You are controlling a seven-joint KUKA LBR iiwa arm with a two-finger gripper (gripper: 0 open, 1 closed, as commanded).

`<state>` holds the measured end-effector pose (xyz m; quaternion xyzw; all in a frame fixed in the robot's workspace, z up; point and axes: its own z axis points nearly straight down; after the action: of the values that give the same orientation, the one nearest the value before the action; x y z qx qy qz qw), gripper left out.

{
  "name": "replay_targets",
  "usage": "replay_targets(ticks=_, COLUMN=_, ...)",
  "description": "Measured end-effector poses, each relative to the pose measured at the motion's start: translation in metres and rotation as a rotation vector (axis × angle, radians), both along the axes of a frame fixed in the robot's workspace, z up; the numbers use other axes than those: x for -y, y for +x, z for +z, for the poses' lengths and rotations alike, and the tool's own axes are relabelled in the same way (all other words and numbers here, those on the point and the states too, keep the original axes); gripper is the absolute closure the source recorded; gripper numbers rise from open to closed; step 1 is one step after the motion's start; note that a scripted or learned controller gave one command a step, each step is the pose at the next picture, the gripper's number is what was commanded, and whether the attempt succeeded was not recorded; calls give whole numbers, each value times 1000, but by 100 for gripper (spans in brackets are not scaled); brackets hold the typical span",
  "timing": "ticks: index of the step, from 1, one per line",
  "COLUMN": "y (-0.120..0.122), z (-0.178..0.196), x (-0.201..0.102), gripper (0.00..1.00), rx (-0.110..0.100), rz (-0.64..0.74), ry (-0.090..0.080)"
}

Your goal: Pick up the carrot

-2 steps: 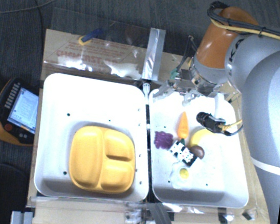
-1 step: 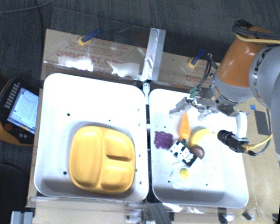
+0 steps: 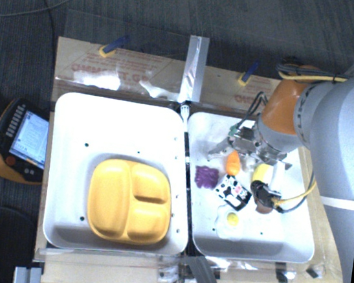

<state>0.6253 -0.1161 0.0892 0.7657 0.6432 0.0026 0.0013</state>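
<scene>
one carrot under the claw, grip unclear; one yellow tray; two bins.

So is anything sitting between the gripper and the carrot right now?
Nothing visible. The gripper is right above the carrot in the right bin, with no object between them. The purple item lies to its left and the black-and-white piece just below it, both close but off the approach.

Two bins side by side on the tabletop.
A divided tray lies in the left bin; right of that bin, the carrot lies in the right bin.
</scene>
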Motion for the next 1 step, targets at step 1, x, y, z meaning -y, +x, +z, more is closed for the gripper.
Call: replay_targets(ticks=1, y=0, z=9, x=-1, gripper=100, rx=-1, rz=1, ry=2)
